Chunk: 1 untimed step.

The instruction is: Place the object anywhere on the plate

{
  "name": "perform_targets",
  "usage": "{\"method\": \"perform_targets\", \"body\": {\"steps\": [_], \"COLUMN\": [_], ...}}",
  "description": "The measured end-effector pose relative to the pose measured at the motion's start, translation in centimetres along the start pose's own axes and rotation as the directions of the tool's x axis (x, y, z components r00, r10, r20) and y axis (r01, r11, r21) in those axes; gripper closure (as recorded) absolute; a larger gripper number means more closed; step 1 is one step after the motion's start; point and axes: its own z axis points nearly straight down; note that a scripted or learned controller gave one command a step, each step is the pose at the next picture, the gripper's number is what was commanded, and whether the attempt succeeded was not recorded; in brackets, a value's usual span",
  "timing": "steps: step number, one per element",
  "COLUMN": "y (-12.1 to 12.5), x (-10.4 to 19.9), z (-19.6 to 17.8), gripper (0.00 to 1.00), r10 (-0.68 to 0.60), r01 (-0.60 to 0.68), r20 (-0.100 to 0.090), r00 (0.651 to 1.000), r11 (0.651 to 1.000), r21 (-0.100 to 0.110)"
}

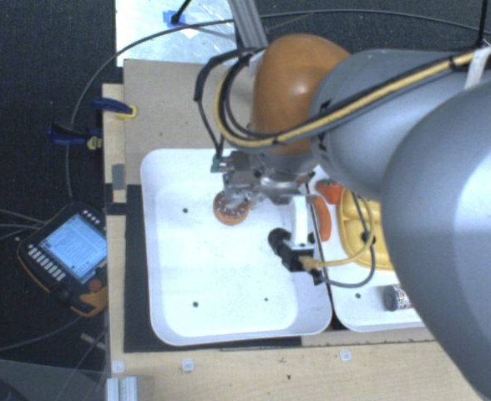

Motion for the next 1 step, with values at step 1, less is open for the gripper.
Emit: {"method": "perform_targets", "body": {"steps": [1], "y": [0.06], "x": [-0.37], "z": [-0.07], "gripper": [0.00], "r10": [0.006], "r01": [-0.006], "r20": [0.002], "r00": [1.000], "r11": [1.000], "r21": [-0.001]}}
